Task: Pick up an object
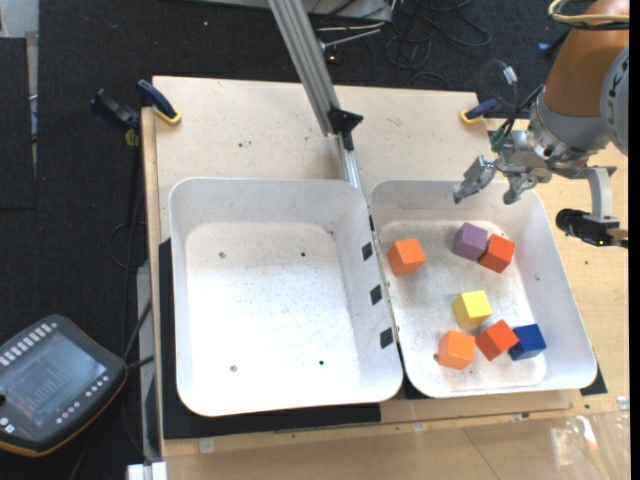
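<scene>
1. Bench (260, 128), left side: teach pendant (50, 383) sits off its near-left corner; two clamps with yellow pads, one (160, 103) at the far-left corner, one (480, 110) at the far-right corner.
2. Left bin (190, 268): bare white floor with a few dark specks.
3. Right bin (560, 298): orange cube (406, 256) near its left wall; purple cube (470, 240) touching a red-orange cube (497, 253) toward the far side.
4. Near end of the right bin: yellow cube (471, 308), then an orange cube (456, 349), red-orange cube (495, 339) and blue cube (527, 341) in a tight row.
5. Gripper (495, 186): above the far edge of the right bin, fingers spread apart, nothing between them. Clear of all cubes.
</scene>
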Controlling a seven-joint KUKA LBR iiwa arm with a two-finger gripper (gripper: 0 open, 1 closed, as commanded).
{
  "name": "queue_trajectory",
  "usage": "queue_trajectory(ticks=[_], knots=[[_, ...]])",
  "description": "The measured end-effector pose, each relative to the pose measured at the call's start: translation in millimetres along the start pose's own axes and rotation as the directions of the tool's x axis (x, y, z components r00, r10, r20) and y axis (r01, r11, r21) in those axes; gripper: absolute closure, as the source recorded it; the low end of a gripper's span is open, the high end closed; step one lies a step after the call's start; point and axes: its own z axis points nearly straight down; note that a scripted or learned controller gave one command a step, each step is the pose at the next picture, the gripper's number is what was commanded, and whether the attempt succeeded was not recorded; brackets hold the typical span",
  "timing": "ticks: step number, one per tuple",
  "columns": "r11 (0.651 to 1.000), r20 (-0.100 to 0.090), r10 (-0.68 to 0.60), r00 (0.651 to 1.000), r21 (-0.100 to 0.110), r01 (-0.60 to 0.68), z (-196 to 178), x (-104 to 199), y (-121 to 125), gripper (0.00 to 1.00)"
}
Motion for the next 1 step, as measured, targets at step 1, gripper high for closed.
queue_trajectory(ticks=[1], knots=[[1.000,0.000,0.000,1.000,0.000,0.000,0.1,0.2,0.0,0.00]])
